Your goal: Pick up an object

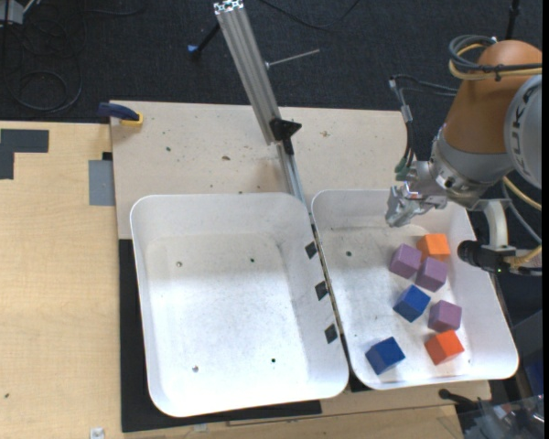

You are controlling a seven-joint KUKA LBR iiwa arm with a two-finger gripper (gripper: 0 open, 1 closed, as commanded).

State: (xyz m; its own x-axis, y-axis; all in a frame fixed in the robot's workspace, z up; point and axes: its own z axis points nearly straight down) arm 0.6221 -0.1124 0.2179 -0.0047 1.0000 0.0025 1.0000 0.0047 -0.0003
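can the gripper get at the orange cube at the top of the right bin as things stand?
Probably yes. The gripper hangs over the right bin, just up-left of that orange cube, with bare bin floor between them. The cube's top looks uncovered, but a purple cube sits tight against it, which could crowd a finger.

a single fixed camera is mounted above the bench point(210, 144), looking down at a slant from a moderate distance, framing both white bins point(165, 245) side by side with the arm point(489, 108) entering from the right edge of the view.
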